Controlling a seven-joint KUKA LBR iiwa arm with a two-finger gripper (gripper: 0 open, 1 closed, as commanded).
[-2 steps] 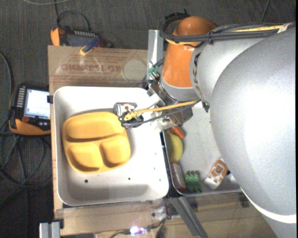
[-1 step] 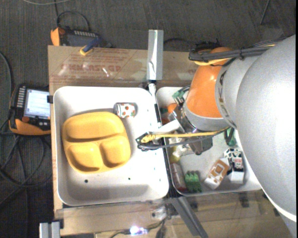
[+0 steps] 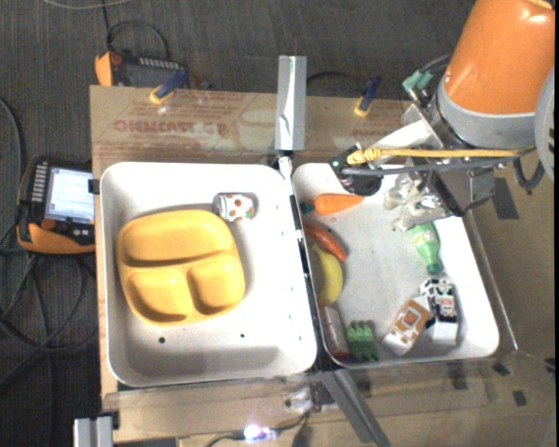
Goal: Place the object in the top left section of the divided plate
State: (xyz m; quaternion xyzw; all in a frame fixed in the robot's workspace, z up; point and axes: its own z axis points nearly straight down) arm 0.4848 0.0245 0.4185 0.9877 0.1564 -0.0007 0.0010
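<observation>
A yellow divided plate (image 3: 179, 266) lies in the left bin (image 3: 149, 352), with one long section at the top and two smaller ones below. A small white can with red and green spots (image 3: 235, 206) lies just off the plate's upper right rim. My gripper (image 3: 413, 203) hangs over the upper part of the right bin (image 3: 480, 333), between an orange carrot (image 3: 338, 203) to its left and a green bottle (image 3: 428, 247) just below it. The wrist hides whatever lies directly beneath it.
The right bin also holds a red sausage (image 3: 325, 240), a yellow banana (image 3: 330, 277), a brown piece (image 3: 334, 329), a green block (image 3: 361, 339), an orange-and-white box (image 3: 407, 325) and a black-and-white carton (image 3: 441, 304). A metal divider post (image 3: 291, 110) stands between the bins.
</observation>
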